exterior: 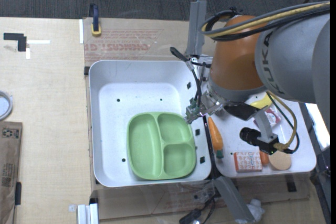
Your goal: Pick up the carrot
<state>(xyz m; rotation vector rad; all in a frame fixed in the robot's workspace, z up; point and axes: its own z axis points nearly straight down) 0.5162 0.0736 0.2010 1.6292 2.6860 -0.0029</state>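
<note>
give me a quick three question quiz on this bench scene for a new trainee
1. True or false: the carrot lies inside the green plate.
2. Which bin holds the green plate: A) the left bin B) the right bin?
3. Fill in: the carrot lies along the ____ edge of the right bin.

Key
1. False: it lies in the right bin, beside the wall between the bins.
2. A
3. left

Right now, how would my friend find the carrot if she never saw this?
Find the right white bin, beside the bin holding the green plate. Along its left wall lies the carrot: long, thin and bright orange, unlike the boxy red packet and round tan disc nearby.
</note>
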